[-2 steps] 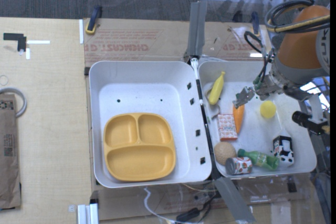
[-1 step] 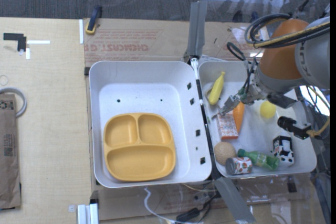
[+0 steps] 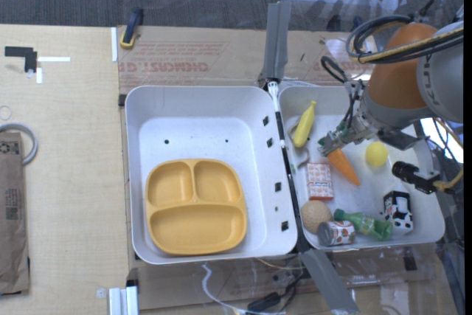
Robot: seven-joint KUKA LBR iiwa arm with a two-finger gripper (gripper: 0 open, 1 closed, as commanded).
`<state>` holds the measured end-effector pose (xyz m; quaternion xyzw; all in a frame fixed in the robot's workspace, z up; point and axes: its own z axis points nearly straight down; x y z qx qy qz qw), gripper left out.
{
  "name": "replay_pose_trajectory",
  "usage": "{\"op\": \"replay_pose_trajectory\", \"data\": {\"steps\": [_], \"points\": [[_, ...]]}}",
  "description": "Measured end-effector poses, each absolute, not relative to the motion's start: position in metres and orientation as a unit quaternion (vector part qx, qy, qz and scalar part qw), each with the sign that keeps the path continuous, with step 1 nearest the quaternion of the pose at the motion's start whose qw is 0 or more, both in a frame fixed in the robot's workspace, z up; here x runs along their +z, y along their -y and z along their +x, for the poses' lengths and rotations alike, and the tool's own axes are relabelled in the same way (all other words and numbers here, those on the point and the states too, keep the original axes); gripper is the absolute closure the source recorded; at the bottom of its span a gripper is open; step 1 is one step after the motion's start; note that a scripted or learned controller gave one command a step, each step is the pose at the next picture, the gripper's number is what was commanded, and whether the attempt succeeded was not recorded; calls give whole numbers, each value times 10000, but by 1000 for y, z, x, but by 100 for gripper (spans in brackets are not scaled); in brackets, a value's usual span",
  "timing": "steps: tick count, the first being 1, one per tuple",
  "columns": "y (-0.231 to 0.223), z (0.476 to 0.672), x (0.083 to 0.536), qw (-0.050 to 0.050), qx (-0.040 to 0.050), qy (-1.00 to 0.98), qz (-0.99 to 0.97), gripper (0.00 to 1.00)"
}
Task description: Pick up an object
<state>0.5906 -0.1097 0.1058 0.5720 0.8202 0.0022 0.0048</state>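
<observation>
Left bin [image 3: 140, 158]: holds only a yellow divided plate [image 3: 196, 204], lying flat toward the bin's near edge. It is likely the drop-off side, so the picking happens in the other bin.

Right bin [image 3: 435, 229]: clutter. Yellow banana [image 3: 303, 124] along the left wall; small carton [image 3: 319, 181], round brownish ball [image 3: 316, 215] and a can [image 3: 337, 233] nearer the front; green bottle [image 3: 363, 223], cow figure [image 3: 398, 211], yellow lemon [image 3: 377, 153] to the right.

Gripper [image 3: 341, 138] is low in the right bin, directly at the upper end of the orange carrot [image 3: 344, 166]. Carrot looks the likely target. Fingers: cannot tell how far open, or whether they grip the carrot; detail too small.
</observation>
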Motion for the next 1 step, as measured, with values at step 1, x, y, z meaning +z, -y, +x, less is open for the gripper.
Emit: {"op": "replay_pose_trajectory", "data": {"steps": [1], "points": [[85,632,210,13,-1,-8311,5562,100]]}}
